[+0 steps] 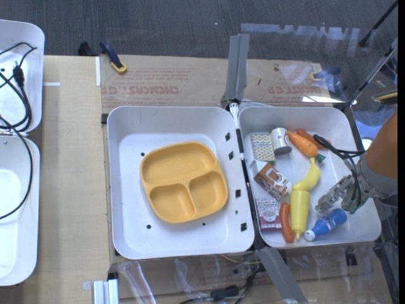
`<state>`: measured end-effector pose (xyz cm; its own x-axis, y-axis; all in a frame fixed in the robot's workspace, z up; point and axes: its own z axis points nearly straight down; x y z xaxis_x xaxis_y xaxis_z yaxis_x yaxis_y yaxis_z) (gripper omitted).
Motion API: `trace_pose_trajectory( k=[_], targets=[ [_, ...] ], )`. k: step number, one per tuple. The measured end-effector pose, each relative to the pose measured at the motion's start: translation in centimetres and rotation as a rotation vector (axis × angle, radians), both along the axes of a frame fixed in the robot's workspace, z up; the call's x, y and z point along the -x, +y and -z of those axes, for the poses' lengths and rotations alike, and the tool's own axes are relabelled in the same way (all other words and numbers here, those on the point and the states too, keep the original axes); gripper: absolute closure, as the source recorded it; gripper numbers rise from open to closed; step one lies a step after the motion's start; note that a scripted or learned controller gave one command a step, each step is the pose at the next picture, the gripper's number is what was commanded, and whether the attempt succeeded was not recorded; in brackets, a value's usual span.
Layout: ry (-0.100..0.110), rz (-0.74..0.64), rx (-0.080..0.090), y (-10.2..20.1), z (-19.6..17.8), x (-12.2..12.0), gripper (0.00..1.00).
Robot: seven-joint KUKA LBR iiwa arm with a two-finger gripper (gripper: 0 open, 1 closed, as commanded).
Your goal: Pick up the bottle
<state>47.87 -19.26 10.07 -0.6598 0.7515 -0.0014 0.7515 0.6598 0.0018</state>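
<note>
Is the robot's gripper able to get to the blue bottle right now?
Probably yes. The gripper sits just above the blue bottle in the right bin, with nothing between them. The yellow mustard bottle lies close beside it, which may crowd the grab.

The arm [383, 163] shows a broad orange band with grey casing just below it. A black cable [335, 147] loops off the wrist. The hand [338, 197], below the band, is pale grey metal, jointed and ridged, with small dark gaps.

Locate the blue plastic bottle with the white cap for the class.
The blue plastic bottle with the white cap lies in the right white bin, near its front right corner, just below the gripper and right of the yellow mustard bottle.
</note>
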Motion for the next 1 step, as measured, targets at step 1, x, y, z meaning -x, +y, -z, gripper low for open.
trace_pose_trajectory(
  k=[1],
  targets=[
    [0.000,0.000,0.000,0.00,0.00,0.00,0.00]
  ],
)
